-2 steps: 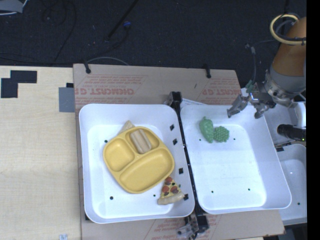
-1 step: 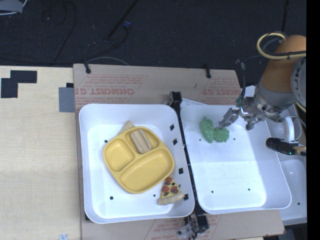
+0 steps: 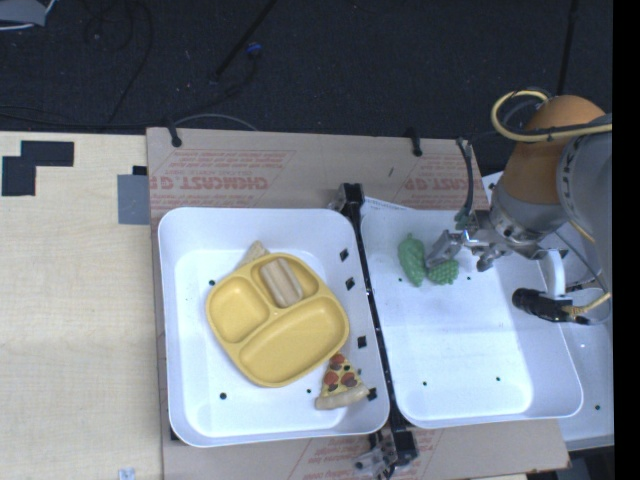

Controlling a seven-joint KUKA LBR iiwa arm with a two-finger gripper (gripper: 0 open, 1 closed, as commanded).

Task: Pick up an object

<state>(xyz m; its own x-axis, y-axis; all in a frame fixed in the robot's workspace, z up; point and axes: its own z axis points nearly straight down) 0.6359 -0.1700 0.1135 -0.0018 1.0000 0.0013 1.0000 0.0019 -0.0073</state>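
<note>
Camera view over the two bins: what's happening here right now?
The grey arm reaches in from the right, and its gripper is down in the right bin, right at a green toy near the bin's upper left. Whether it grips the toy can't be told from here. In the left bin lie a yellow divided plate with a hot dog in one compartment, and a pizza slice beside the plate's lower right edge.

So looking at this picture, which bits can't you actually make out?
- Whether the pincer grips the green toy: its tips overlap the toy and are too small to read.
- The item under the yellow tray: only a pale corner pokes out at the tray's top.
- The arm: cut off by the right edge.
</note>
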